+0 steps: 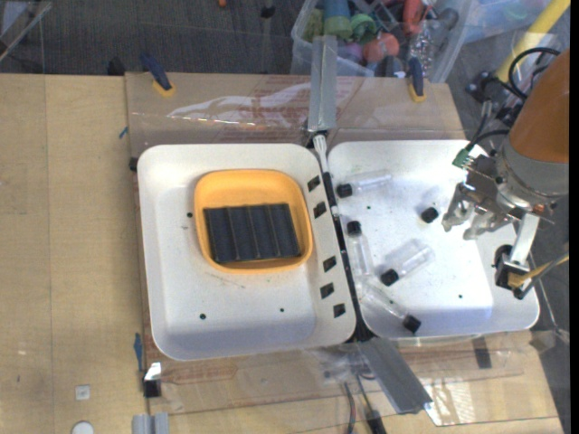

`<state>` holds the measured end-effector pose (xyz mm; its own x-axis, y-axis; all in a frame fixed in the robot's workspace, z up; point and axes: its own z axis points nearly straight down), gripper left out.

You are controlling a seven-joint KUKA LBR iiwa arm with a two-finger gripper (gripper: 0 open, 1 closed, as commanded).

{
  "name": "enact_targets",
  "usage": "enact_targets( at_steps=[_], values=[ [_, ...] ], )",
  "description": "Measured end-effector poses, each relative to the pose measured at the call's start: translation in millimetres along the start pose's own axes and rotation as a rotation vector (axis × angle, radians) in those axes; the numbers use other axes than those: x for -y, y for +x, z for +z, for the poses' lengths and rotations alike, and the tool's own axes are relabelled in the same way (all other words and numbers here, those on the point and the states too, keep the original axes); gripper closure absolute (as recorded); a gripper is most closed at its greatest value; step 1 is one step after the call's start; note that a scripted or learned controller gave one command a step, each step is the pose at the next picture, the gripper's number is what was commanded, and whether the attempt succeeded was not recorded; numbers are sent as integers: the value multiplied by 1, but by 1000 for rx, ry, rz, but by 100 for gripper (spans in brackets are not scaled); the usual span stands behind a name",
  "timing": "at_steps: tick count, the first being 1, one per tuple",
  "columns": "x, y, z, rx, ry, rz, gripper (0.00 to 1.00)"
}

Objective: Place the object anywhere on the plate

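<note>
The gripper [479,213] hangs over the right-hand side of the right bin [452,283], below the arm's orange band [548,107]. Its metal parts blur against the white floor, so I cannot tell whether it is parted or closed, and nothing is seen held in it. Just beside it on the bin floor sits a small black cap [429,213]. Further toward the middle lie several clear vials with black caps: one slanted vial [409,260] near the centre, another [369,183] close to the upper left corner, and one [394,315] along the lower edge. They lie scattered at odd angles, as loose things do when tipped into a tray rather than set down. Across the raised divider, the left bin [172,269] bears the orange plate [251,183], and on it a black ridged block [251,233] lies flat, well inside the rim. I judge this block to be the task's object: it rests squarely on the plate, so the placing looks done. It is well apart from the gripper, a whole bin away to the left. If instead a vial is meant, the slanted one lies nearest, near the gripper and a little lower in the view.
</note>
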<state>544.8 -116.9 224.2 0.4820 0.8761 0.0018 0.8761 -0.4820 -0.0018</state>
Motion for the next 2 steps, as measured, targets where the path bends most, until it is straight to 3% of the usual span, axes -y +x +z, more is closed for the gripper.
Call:
enact_targets(
  at_steps=[1,2],
  values=[
    [-46,34,0,2,-3,-287,100],
    [-91,68,-7,2,-4,-469,100]
  ],
)
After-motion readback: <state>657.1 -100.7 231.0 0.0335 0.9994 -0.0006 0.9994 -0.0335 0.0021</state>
